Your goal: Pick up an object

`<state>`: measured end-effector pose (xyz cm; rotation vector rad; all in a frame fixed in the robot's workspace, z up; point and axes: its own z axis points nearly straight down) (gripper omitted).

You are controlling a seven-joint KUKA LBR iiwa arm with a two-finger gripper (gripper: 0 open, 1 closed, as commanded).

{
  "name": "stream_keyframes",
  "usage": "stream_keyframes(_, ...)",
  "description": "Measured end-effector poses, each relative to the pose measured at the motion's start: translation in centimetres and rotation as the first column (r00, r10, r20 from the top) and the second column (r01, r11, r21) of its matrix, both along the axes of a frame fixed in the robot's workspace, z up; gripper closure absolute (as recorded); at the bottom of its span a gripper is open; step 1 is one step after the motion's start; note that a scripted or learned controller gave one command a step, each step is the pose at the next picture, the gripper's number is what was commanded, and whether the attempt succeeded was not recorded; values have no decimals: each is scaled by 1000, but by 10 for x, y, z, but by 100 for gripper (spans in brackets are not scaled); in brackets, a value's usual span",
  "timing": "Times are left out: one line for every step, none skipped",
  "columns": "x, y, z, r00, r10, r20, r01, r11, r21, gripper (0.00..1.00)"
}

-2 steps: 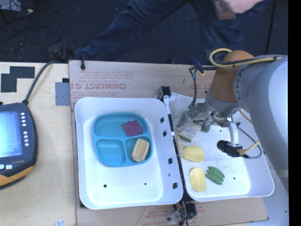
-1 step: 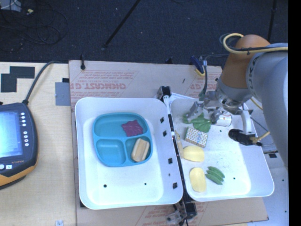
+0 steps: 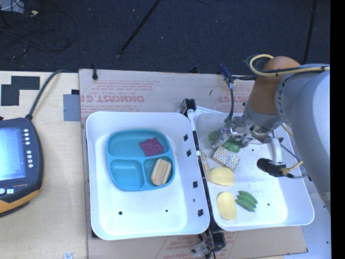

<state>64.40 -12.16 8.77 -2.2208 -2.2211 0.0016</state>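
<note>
Camera view: your tool [image 3: 233,135] is low in the right-hand white bin [image 3: 294,212], approach step. Its state I cannot tell. Just below it lies the checkered packet [image 3: 225,157]; next, descend and close.

The left bin [image 3: 108,198] holds a blue tray [image 3: 125,171] with a purple piece [image 3: 152,145] and a tan piece [image 3: 160,171]. In the right bin [image 3: 280,209], the gripper [image 3: 233,136] is low, touching a green thing [image 3: 232,144]. Near it lie a checkered packet [image 3: 225,157], two yellow pieces [image 3: 222,176] and a green pod [image 3: 247,200].
</note>
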Motion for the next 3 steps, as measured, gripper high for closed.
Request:
stream_keyframes(0,42,0,1000,1,-1,-1,1000,0,0)
stream_keyframes(0,29,78,1000,0,4,0,1000,0,0)
stream_keyframes(-40,33,2,1000,-1,13,1,1000,-10,0)
